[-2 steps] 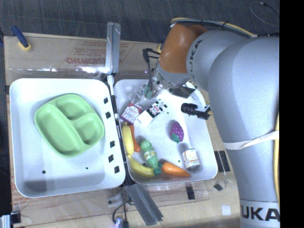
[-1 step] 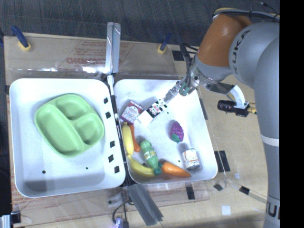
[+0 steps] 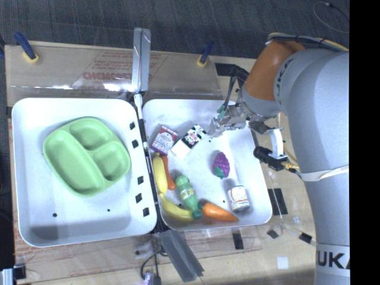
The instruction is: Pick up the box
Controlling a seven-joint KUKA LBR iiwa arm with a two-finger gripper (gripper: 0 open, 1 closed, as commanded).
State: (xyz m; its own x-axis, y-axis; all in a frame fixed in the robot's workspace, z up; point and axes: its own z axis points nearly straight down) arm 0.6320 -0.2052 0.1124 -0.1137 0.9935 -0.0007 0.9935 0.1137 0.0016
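The metal gripper (image 3: 215,127) hangs beside a small black-and-white carton, the box (image 3: 192,137), in the right bin (image 3: 178,107); whether its fingers are spread, I cannot tell. Nearby lies a bumpy purple grape bunch (image 3: 221,164).

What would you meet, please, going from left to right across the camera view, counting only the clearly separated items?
Green divided plate → pink box → purple grapes → small can → gripper overlaps, so left out.
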